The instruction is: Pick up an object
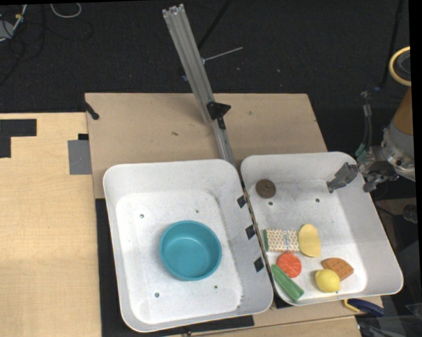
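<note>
The right bin (352, 193) holds a brown round piece (265, 188) near its back left. Toward its front lie a pale patterned block (282, 239), a yellow oval piece (309, 240), a red piece (290, 264), a green stick (287, 282), a yellow lemon (327, 281) and an orange-brown piece (338, 266). My gripper (356, 177) hovers over the bin's right rear edge, open, with nothing between its fingers. It is well to the right of the brown piece and behind the other items.
The left bin (129, 203) carries a teal bowl (191, 250). A slanted metal rail (196, 74) rises behind the bins. Clips (249, 231) line the seam between the bins. The wooden bench (39, 228) extends to the left.
</note>
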`<act>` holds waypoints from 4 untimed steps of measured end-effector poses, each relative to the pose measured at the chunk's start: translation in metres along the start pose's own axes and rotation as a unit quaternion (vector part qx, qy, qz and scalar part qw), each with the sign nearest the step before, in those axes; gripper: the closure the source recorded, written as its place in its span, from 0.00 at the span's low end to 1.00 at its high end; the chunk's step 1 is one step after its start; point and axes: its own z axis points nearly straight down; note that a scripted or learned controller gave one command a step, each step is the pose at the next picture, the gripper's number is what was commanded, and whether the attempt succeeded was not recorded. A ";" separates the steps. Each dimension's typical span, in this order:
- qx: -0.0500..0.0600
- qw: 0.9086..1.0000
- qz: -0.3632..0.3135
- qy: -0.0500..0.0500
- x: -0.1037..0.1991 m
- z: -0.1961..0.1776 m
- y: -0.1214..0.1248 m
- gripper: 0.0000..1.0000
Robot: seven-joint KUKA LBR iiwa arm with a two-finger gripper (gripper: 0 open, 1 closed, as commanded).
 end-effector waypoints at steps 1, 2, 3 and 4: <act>0.002 1.000 0.000 0.001 0.002 0.063 -0.003 0.00; 0.002 1.000 0.000 0.001 0.003 0.116 -0.004 0.00; 0.000 1.000 0.000 0.000 0.002 0.103 -0.003 1.00; -0.003 1.000 0.000 -0.001 0.000 0.041 -0.006 1.00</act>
